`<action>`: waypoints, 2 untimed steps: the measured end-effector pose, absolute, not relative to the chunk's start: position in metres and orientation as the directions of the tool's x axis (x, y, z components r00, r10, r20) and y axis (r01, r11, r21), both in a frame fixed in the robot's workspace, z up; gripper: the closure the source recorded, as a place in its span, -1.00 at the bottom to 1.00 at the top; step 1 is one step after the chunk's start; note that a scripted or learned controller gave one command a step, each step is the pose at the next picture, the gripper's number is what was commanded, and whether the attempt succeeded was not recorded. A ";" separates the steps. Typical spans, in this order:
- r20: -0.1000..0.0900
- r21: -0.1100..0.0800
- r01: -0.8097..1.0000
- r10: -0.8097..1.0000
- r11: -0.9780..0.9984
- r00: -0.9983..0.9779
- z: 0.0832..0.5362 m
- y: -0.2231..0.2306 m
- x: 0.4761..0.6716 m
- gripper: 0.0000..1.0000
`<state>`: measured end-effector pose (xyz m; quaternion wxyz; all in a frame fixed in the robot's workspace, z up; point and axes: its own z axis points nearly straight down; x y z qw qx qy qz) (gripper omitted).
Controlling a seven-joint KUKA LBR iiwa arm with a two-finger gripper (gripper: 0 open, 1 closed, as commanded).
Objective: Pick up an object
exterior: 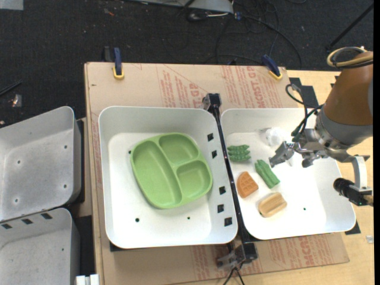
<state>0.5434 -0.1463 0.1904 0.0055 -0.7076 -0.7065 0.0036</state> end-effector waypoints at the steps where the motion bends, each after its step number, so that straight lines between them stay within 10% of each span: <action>1: 0.000 -0.001 1.000 1.000 0.001 -0.001 0.197 -0.146 0.546 -1.00; 2: 0.001 -0.006 1.000 1.000 -0.002 0.002 0.137 -0.154 0.548 -1.00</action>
